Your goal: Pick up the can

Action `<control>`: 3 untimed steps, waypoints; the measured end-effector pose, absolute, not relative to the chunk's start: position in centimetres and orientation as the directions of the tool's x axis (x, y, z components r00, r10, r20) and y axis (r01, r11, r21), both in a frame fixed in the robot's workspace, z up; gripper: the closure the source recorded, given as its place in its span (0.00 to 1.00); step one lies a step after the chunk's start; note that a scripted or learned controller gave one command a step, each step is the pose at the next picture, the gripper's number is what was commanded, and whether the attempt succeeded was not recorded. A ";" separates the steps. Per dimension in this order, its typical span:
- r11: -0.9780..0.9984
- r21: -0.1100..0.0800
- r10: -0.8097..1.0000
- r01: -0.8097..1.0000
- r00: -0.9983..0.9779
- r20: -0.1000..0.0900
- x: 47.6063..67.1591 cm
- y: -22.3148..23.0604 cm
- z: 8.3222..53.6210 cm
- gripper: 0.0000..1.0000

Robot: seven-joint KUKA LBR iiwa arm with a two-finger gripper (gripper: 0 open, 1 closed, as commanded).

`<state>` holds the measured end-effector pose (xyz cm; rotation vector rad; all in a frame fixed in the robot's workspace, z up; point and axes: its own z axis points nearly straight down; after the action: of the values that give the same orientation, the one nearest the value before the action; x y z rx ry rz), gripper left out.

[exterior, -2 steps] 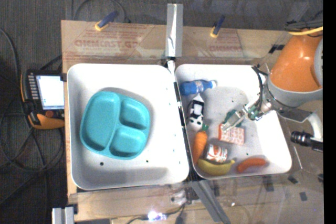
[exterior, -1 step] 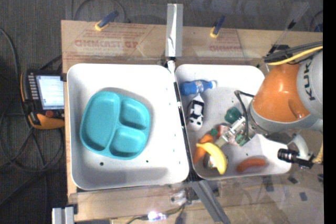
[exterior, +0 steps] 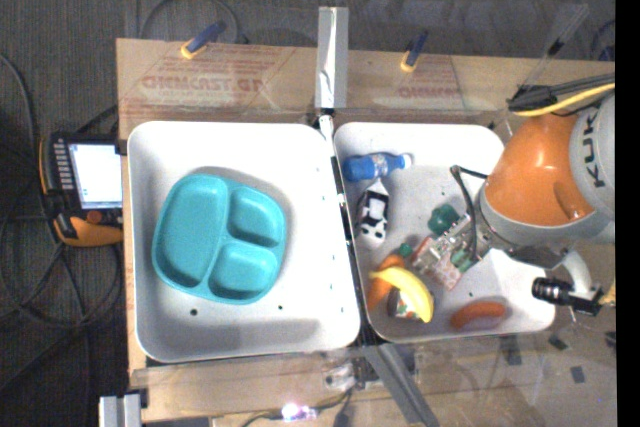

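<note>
In the right bin [exterior: 480, 140] a small dark green cylinder [exterior: 443, 215], which looks like the can, lies near the middle. My gripper [exterior: 443, 257] is low in this bin, just below and touching or almost touching that green piece. The grey arm with its orange band [exterior: 535, 183] comes in from the right above it. The gripper's body hides what lies under it.
The right bin also holds a blue bottle [exterior: 372, 165], a black-and-white toy [exterior: 373, 215], a banana [exterior: 412, 290] over an orange [exterior: 380, 290], and a red-orange item [exterior: 478, 315]. A teal divided plate [exterior: 220, 235] lies in the left bin [exterior: 150, 315].
</note>
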<state>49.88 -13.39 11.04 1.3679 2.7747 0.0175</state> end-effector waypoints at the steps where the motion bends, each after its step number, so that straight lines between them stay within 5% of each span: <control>1: 0.313 -0.003 0.950 0.950 -0.313 -0.002 56.2 -17.2 20.1 1.00; 2: 0.312 0.012 0.950 0.950 -0.312 -0.013 61.9 -20.2 9.2 1.00; 3: 0.318 0.000 0.948 0.948 -0.318 -0.002 62.9 -20.5 11.8 1.00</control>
<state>62.88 -20.48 11.81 1.8335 2.5492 -0.0024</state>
